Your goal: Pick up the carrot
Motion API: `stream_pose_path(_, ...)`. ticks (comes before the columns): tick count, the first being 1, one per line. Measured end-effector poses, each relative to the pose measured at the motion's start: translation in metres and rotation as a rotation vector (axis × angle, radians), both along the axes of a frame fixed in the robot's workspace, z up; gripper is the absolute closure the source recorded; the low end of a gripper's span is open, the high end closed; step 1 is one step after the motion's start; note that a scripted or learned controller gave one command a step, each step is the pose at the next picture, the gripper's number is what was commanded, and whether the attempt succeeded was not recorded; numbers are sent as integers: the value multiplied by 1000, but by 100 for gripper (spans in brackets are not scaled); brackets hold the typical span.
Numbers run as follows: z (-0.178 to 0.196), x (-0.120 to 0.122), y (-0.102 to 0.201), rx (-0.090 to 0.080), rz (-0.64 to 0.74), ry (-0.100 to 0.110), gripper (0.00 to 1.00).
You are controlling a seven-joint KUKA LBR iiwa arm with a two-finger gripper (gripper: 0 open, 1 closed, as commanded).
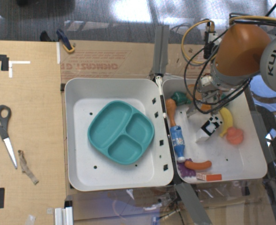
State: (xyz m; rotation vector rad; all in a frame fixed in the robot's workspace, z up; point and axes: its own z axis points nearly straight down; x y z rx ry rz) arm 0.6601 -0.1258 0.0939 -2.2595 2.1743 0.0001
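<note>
Camera view has my claw low over the upper part of the right bin, and I cannot tell how it is set. The carrot lies along that bin's left wall, just left of my claw, with a blue bottle below it. The left bin holds a teal plate.

We look down at a slant from one fixed camera above the bench, both white bins in frame, the arm entering from the right edge.
</note>
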Motion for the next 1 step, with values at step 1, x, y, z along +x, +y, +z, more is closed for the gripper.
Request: stream_pose_path(1,10,1,0,4,-7,-5,100)
